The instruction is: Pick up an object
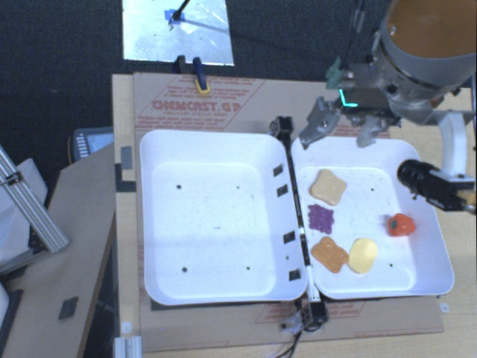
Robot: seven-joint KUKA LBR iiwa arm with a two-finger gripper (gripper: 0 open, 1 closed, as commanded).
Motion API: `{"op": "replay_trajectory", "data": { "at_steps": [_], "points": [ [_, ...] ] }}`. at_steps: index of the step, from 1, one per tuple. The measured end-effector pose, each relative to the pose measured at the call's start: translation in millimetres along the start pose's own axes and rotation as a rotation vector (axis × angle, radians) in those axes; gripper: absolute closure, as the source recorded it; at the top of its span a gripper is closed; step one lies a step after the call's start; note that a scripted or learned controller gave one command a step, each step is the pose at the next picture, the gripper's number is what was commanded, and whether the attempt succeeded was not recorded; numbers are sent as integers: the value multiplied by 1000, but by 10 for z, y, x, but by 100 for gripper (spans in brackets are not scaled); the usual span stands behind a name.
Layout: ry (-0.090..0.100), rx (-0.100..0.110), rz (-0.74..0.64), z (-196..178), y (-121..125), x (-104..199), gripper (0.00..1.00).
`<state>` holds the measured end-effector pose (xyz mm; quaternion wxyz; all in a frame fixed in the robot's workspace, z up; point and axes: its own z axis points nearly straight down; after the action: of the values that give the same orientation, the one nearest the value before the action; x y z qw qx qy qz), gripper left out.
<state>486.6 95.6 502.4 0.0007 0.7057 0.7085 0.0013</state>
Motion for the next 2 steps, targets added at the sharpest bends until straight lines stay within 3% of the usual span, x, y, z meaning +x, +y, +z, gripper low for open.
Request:
{"op": "replay_trajectory", "data": {
  "at_steps": [1,2],
  "points": [
    [1,-3,-5,-116,6,2,100],
    [1,-3,-6,-110,5,2,0]
  ]
}}
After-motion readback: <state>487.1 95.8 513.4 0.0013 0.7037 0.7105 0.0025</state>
